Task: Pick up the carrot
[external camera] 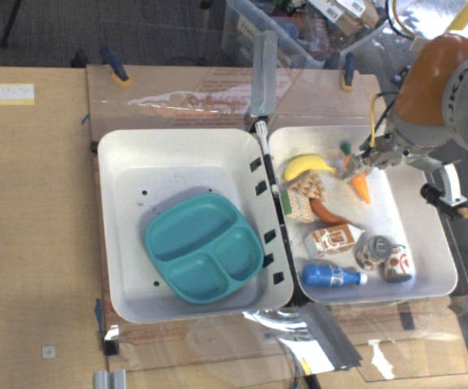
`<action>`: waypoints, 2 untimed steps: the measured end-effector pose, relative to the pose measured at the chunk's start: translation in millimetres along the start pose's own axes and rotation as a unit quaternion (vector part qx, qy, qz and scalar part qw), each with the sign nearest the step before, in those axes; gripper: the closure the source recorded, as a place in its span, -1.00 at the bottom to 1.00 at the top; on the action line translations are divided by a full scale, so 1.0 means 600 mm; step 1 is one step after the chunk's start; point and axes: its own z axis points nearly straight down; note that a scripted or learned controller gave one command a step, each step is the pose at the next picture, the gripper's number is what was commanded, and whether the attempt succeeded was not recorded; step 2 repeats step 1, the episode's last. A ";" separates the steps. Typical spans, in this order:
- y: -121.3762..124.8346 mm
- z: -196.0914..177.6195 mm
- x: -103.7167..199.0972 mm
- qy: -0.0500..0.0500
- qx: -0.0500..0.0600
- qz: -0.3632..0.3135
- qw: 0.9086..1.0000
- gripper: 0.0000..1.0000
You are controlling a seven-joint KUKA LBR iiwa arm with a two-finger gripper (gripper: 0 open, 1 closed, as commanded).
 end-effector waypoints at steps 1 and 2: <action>0.047 -0.170 0.118 0.004 0.008 0.077 0.997 1.00; 0.047 -0.170 0.118 0.004 0.008 0.077 0.997 1.00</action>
